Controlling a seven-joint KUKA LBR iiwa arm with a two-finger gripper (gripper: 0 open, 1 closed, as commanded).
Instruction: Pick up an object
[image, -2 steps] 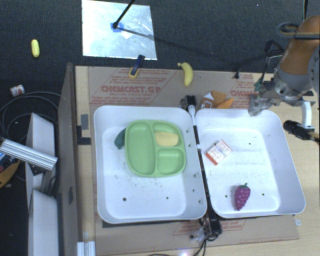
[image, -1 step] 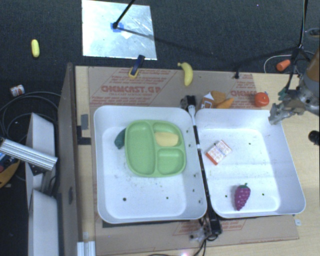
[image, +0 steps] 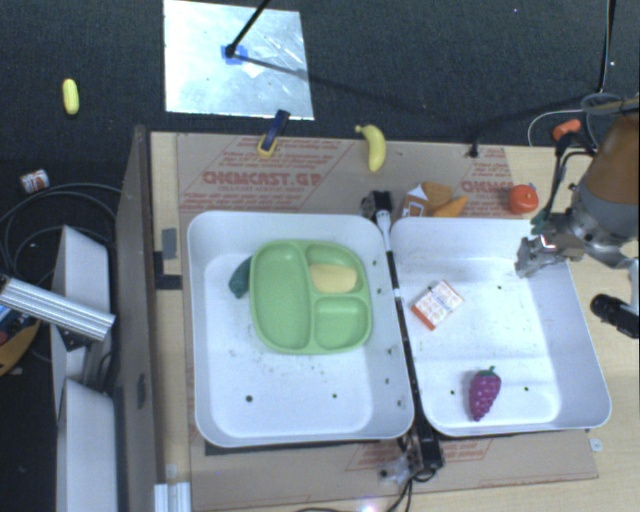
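Purple grapes (image: 484, 392) lie low in the right bin (image: 575, 330); the gripper (image: 535, 255) hovers above, grip state seemingly indiscernible.

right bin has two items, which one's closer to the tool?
The red-and-white packet, lying near the middle of the right bin. The purple grape bunch sits lower, near the bin's front edge, farther from the tool.

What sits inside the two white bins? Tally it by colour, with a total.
Green: 1, divided plate
Yellow: 1, piece on the plate
Dark teal: 1, item beside the plate
Red and white: 1, small box
Purple: 1, grape bunch
Total: 5
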